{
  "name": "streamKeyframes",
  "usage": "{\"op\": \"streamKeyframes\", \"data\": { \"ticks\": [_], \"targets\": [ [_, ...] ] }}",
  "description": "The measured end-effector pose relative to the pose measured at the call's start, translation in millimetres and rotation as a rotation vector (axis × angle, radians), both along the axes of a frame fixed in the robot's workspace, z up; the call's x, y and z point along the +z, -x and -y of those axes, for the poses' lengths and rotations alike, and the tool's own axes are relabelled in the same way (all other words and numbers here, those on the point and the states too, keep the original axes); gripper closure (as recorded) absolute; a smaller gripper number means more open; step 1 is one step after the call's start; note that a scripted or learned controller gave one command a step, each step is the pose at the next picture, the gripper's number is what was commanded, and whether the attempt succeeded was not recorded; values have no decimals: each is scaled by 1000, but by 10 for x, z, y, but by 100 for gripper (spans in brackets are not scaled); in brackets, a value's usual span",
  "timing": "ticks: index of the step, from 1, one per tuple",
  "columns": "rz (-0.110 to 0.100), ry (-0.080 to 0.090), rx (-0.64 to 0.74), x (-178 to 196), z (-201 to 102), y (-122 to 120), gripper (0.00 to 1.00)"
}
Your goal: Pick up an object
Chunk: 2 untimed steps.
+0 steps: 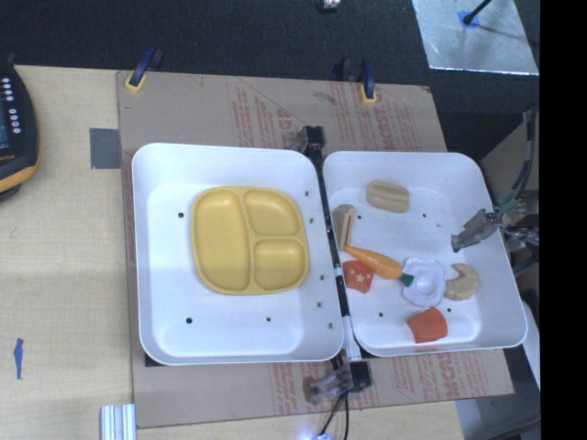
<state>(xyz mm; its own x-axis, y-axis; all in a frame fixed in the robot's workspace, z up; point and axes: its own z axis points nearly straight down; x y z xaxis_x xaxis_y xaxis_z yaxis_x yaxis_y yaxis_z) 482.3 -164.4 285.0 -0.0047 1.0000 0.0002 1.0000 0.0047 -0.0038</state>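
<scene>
At the right bin's (493,191) right edge the gripper (461,239), its state impossible to tell, hovers near the toy croissant (460,283), probably light, rigid and slippery, best pinched across its narrow curved middle.

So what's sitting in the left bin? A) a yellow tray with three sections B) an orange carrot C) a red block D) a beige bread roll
A: the yellow tray lies alone in the left bin, while the carrot lies in the right bin.
</scene>
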Motion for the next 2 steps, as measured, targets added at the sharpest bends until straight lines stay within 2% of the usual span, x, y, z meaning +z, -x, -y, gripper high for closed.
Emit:
{"op": "streamKeyframes", "data": {
  "ticks": [1,2],
  "targets": [
    [-10,-4,2,-1172,-273,83,0],
    [4,4,-5,-1518,513,-352,0]
  ]
}}
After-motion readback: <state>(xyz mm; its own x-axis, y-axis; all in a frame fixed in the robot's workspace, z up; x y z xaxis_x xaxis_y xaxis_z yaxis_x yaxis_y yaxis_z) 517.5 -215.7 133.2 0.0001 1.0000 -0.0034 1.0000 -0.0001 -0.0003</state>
